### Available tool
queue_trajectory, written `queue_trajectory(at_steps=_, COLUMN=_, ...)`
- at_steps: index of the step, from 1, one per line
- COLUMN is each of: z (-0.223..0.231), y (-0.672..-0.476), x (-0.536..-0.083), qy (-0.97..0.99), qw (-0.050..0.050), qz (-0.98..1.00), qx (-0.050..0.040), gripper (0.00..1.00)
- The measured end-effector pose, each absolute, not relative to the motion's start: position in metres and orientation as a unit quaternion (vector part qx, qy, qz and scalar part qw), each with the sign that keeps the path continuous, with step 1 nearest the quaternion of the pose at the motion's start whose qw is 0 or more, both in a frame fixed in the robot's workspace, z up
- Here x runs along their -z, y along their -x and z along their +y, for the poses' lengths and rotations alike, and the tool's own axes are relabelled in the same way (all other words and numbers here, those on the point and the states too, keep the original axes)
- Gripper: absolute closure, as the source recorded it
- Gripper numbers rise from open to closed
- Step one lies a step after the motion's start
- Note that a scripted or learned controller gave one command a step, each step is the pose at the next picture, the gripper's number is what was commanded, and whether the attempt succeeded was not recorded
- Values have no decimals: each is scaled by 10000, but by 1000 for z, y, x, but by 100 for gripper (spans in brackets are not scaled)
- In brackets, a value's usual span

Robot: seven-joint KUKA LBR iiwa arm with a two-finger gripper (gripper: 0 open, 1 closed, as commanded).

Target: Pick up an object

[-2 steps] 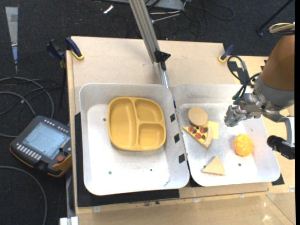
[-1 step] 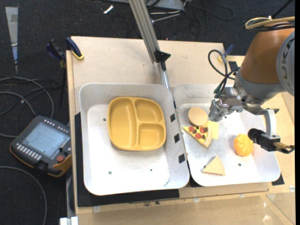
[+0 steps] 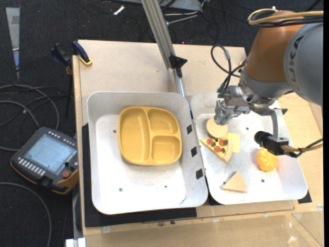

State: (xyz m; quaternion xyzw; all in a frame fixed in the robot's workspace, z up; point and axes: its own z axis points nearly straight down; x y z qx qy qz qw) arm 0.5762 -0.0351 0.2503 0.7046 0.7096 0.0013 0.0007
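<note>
In the right bin (image 3: 288,187) lie a round cream disc (image 3: 216,129), a pale yellow square slice (image 3: 234,142), a pizza wedge with red dots (image 3: 218,148), a tan triangular wedge (image 3: 236,183) and a small orange-yellow pepper-like fruit (image 3: 267,160). My gripper (image 3: 222,118) hangs low over the bin's upper left part, right above the cream disc's far edge. Its fingertips point down at the disc, and nothing shows between them.
The left bin (image 3: 103,189) holds a yellow divided tray (image 3: 150,136). A slanted metal pole (image 3: 163,35) crosses the bench behind the bins. A black fitting with a cable (image 3: 270,142) sits above the fruit. A teach pendant (image 3: 45,159) lies on the floor at left.
</note>
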Motion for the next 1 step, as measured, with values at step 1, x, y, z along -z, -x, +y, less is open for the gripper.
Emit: queue_trajectory(at_steps=1, z=19, y=-610, x=-249, qy=-7045, qw=7, qz=7097, qx=-17, gripper=100)
